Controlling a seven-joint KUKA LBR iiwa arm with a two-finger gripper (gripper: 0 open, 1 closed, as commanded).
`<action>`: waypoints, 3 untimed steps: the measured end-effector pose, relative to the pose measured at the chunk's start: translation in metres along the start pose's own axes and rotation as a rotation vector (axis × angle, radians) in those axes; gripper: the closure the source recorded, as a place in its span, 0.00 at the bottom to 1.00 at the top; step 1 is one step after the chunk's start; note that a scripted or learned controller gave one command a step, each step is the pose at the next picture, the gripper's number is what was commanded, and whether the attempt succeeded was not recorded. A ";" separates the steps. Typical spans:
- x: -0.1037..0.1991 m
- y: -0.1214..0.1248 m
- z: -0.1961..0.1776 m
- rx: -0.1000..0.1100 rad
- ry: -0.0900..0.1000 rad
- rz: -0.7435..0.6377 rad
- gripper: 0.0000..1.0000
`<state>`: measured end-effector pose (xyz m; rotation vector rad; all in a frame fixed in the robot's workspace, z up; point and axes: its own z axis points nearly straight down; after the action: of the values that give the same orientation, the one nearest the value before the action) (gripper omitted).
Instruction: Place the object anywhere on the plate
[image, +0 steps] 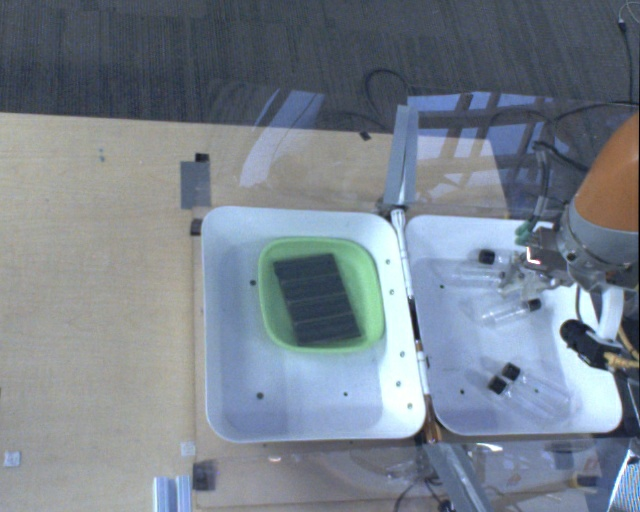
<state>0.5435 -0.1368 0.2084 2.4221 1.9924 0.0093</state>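
A green square plate (371, 300) sits in the left white bin (225, 350). A dark ridged rectangular block (316, 298) lies on it, tilted slightly. In the right white bin (440, 405) lie three clear tubes with black caps: one at the back (473, 265), one in the middle (508, 311), one near the front (522, 386). My gripper (523, 274) hangs over the back right part of the right bin, between the back tube and the middle tube. Whether it touches either tube is unclear.
The grey arm with its orange band (612, 180) comes in from the right, with black cables around it. A metal divider post (400, 165) stands behind the gap between the bins. Bare wooden bench (95, 300) lies to the left.
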 end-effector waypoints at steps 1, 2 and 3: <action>0.000 0.000 0.000 0.000 0.000 0.000 0.00; -0.040 -0.023 -0.065 0.000 -0.002 0.031 0.00; -0.069 -0.027 -0.082 0.001 -0.003 0.108 0.00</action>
<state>0.5034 -0.1989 0.2900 2.5256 1.8579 0.0049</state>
